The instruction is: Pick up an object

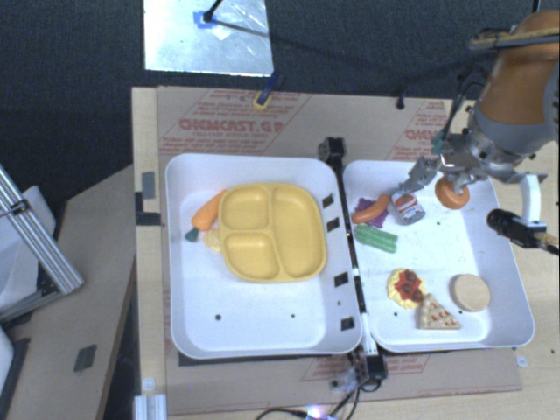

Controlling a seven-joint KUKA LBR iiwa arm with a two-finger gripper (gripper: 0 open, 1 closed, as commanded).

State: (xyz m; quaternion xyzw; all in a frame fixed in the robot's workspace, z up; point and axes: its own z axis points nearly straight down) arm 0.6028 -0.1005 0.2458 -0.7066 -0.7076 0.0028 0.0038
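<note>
Objects for picking are toy foods, spread across two shallow white plastic bins on a wooden desk (105, 234) lined with printed cardboard. The left bin (188, 322) holds the largest piece, a glossy yellow divided plate (267, 232) with three rounded compartments. An orange toy carrot (206, 210) with a green tip lies against the plate's left rim.

The grey arm (516, 86), with its orange band, reaches over the right bin (499, 261). Its claw (442, 169) hangs above the bin's upper part; whether the fingers are apart or together cannot be told.

In the right bin, largest first: a flat green ridged piece like a bean pod (376, 239) lies near the left wall. Above it is an orange-red sausage shape (371, 208) resting on a small purple item (366, 205). A round tan biscuit-like disc (471, 291) sits toward the lower right. A yellow tart with red filling (405, 287) touches a triangular pizza slice (436, 315). An orange round fruit-like piece (452, 193) sits just below the claw, and a small silver-and-red can (407, 208) lies beside it.
</note>
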